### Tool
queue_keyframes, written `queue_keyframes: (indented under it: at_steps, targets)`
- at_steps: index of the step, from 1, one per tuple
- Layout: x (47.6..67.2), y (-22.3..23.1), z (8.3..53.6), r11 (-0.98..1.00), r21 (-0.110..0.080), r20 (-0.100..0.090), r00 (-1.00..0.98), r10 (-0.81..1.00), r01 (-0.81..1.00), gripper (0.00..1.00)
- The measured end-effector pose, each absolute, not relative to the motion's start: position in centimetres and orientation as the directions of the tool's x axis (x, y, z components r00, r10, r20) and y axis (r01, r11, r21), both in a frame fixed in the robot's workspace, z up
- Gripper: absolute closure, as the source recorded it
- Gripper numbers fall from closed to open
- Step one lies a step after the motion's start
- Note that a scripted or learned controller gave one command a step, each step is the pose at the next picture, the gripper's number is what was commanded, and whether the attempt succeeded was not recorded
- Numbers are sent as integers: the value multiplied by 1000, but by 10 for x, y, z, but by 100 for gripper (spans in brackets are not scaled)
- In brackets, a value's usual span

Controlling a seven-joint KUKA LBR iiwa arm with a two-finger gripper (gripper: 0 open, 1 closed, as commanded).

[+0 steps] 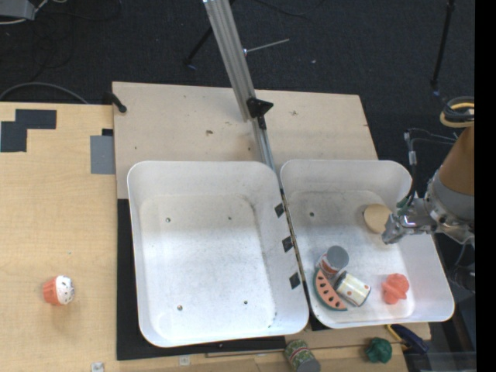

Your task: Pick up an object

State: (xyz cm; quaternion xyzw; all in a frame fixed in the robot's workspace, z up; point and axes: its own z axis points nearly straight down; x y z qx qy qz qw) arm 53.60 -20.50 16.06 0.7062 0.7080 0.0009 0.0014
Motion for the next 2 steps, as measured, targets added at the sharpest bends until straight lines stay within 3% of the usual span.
queue_keyframes:
  at_steps: [2]
  targets:
    - [538,-201,274,1,4,-2,-1,1000,1000,100]
